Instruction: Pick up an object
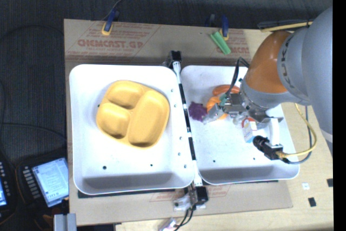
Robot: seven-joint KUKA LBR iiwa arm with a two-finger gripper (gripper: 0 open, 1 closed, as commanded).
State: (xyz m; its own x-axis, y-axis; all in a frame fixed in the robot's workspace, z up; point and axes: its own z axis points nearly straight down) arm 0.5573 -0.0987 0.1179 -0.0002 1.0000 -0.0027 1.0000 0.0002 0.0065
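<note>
I see the gripper (223, 108) low in the right bin (227, 167), can't tell its opening or any hold; small purple object (197, 111) just left of it looks light, maybe soft, so I'd pinch across its middle

In the left bin (81, 170) a big yellow lump (132, 112) takes the middle and leaves only narrow strips of floor at 9 and 12 o'clock. The widest open floor there runs along 6 o'clock, from 5 to 7. In the right bin (216, 159) the arm (281, 70) hangs over everything from 12 to 3 o'clock. A purple thing (197, 111) sits at 9 o'clock near the wall, with the gripper (219, 112) just beside it and an orange thing (220, 90) at 11. Bare floor lies from 6 to 8 o'clock. The raised rims (184, 116) stand between the bins.
</note>
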